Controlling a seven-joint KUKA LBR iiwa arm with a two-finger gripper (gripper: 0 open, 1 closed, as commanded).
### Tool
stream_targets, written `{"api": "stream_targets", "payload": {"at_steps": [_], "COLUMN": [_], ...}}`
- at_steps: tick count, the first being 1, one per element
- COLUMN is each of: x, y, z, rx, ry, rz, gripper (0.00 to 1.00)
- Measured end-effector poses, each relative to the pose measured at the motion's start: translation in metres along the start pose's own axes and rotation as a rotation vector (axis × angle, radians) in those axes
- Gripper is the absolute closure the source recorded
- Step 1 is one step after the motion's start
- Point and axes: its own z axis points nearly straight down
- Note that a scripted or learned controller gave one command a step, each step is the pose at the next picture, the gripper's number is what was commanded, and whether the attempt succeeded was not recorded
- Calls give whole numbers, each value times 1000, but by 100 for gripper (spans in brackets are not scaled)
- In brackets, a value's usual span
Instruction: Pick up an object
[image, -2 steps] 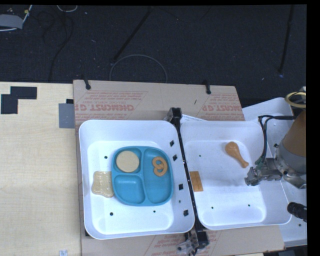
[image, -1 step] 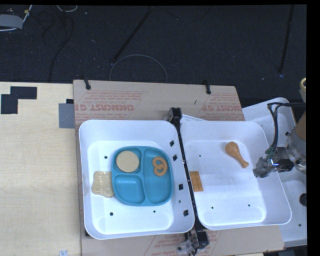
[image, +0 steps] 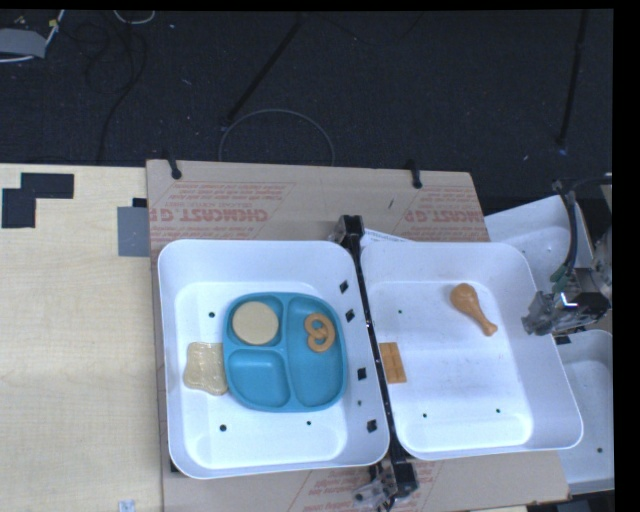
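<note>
A tan toy drumstick (image: 472, 307) lies in the right bin (image: 470, 430), toward its upper right. The left bin (image: 190, 440) holds a blue divided tray (image: 270, 385). A round beige biscuit (image: 254, 322) rests in the tray's upper-left compartment and a small pretzel (image: 319, 332) in its upper-right one. A pale slice of toast (image: 205, 368) lies on the bin floor against the tray's left side. My gripper (image: 556, 308) hangs over the right rim of the right bin, well to the right of the drumstick and apart from it; nothing shows in its grasp.
A black divider clamp (image: 366, 350) runs between the two bins. An orange tag (image: 391, 362) lies at the right bin's left edge. Cardboard (image: 300, 205) lies under both bins. Cables and white sheeting (image: 580, 240) sit at the far right.
</note>
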Motion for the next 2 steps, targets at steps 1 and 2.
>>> {"api": "stream_targets", "payload": {"at_steps": [1,2], "x": [60,109], "y": [7,13], "z": [-1,-3], "rx": [5,5], "ry": [4,4], "rz": [-4,-3], "gripper": [100,100]}}
